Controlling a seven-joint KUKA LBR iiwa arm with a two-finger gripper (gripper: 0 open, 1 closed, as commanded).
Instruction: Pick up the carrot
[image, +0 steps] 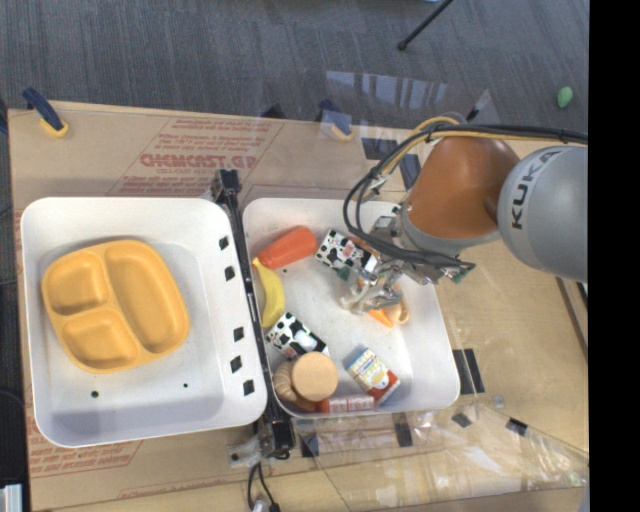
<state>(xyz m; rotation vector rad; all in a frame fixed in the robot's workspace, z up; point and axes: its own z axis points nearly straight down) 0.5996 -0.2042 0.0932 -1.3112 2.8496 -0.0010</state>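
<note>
The gripper (375, 295) hangs low in the right bin (432, 350), under the orange band (455, 190) of the grey arm (545, 205), and its metal fingers (362, 292) point down toward the bin floor with what looks like a narrow gap between them. Just beside and under the fingertips lies a small orange wedge, apparently the carrot (385, 316), resting on the white floor toward the bin's right half; the fingers seem to touch or nearly touch it, but whether they have closed on it cannot be told from this slant, and nothing is clearly lifted. Black and yellow cables (375, 185) loop from the wrist. White letters reading "KU" show on the arm's grey shell. Around the gripper lie a black-and-white patterned carton (345, 253) just to its left, a red-orange block (287, 247) near the bin's upper left, a yellow banana (270, 295) along the left wall, a second black-and-white patterned piece (293, 334), a tan round lid (315, 377) on a jar, and a small printed box (370, 371) whose writing is too small to read. The left bin (60, 405) bears a yellow divided plate (113, 303) with three compartments. The brown board (190, 160) beneath both bins carries red print, "CHEMCAST" legible, the finer lines blurred.
</note>
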